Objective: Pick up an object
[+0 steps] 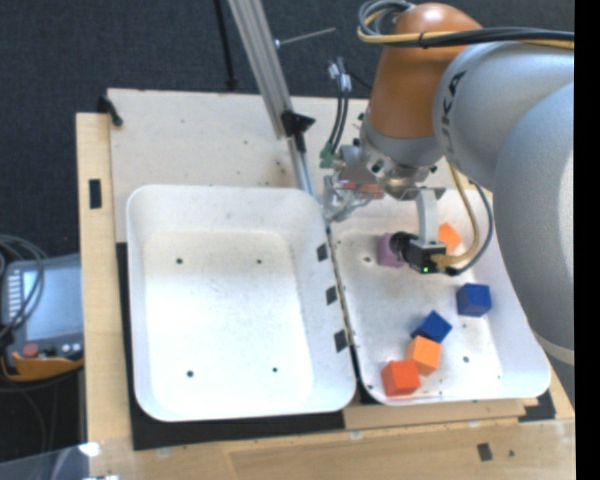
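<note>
The left bin point(230, 308) adjoined the right bin point(380, 308). The gripper point(345, 196) hung over the far end of their shared rims; whether it was open or closed could not be determined.

In the right bin, a purple object point(388, 250) was partly hidden by the wrist, so its axis was unclear. A red-orange block point(401, 376), an orange block point(426, 353) and a blue block point(435, 326) formed a diagonal line. A second orange block point(448, 236) was partly hidden. A second blue block point(473, 298) lay apart.
</note>
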Controlling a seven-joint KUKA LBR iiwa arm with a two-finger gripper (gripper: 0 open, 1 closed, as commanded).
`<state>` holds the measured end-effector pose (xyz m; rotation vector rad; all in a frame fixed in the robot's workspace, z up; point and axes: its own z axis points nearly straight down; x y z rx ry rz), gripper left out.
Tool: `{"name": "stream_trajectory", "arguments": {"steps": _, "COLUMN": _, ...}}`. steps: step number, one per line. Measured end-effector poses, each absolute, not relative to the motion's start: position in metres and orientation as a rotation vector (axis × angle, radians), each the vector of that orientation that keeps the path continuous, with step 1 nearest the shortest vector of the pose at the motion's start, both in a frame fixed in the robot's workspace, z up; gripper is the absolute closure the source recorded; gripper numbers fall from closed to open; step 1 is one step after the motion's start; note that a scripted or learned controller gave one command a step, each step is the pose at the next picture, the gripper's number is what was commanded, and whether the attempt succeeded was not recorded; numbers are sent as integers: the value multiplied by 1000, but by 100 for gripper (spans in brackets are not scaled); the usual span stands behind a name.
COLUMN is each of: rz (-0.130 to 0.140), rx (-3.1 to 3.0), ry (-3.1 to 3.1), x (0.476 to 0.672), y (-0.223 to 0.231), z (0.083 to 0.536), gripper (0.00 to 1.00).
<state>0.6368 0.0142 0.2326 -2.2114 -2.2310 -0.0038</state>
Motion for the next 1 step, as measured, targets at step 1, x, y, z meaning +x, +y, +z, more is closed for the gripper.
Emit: {"name": "stream_trajectory", "arguments": {"steps": 1, "rz": -4, "rx": -2213, "ry": -2231, "x": 647, "y": 63, "z": 240, "gripper": 100}}
